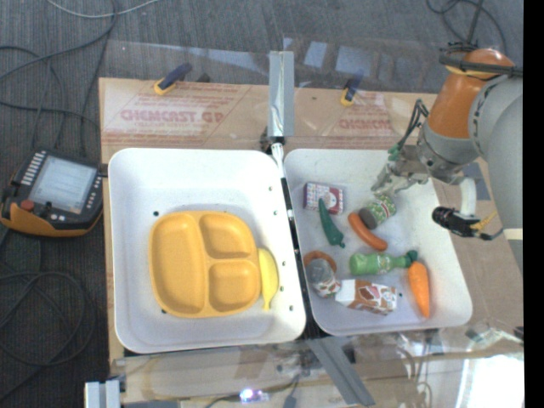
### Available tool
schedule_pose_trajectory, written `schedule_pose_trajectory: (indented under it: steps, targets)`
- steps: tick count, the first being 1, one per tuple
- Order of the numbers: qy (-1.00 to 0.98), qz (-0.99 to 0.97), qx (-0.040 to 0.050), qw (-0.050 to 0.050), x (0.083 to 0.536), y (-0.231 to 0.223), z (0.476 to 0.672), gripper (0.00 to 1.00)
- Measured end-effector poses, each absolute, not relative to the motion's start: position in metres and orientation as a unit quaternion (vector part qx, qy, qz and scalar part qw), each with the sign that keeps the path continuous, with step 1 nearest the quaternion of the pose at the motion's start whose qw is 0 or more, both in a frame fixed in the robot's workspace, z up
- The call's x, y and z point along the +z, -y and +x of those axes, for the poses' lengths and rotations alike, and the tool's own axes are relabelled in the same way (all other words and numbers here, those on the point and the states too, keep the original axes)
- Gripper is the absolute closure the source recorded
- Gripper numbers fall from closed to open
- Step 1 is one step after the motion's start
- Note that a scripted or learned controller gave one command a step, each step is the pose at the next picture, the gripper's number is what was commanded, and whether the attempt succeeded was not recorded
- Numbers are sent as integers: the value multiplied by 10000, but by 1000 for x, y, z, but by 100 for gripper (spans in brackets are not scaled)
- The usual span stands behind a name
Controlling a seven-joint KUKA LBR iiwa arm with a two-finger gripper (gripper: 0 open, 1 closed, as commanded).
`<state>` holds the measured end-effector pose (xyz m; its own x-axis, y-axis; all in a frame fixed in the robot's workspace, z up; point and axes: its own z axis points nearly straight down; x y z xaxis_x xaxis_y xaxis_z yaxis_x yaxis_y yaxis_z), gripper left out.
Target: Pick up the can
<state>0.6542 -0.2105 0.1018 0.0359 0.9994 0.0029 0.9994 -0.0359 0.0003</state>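
The tool [396,177] hangs over the right bin [450,253], its spread impossible to judge from here. The can [382,210] lies tilted just below it, not gripped. A sausage [367,230] touches the can's lower left; a green bottle [380,263] and carrot [419,288] lie beyond. Further left sit a small carton [325,197] and a yellow tray [204,262].

You see the bench [127,117], a brown board with faded red lettering, carrying two white bins. The left bin [136,177] and the right bin [450,296] touch along the bench's middle line. Beyond the bins, a yellow clamp [172,77] grips the bench's far edge, with a smaller clamp [348,92] to its right.
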Motion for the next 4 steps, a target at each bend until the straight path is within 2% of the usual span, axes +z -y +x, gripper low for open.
schedule_pose_trajectory:
  steps: [1,2,3,4]
  targets:
    - [6944,-7196,-10,10,102,210,654,0]
    - [5923,-8057,13,3,147,192,668,0]
    - [5137,-8580,-6,15,96,200,627,0]
    - [6060,-7955,22,-5,181,194,631,0]
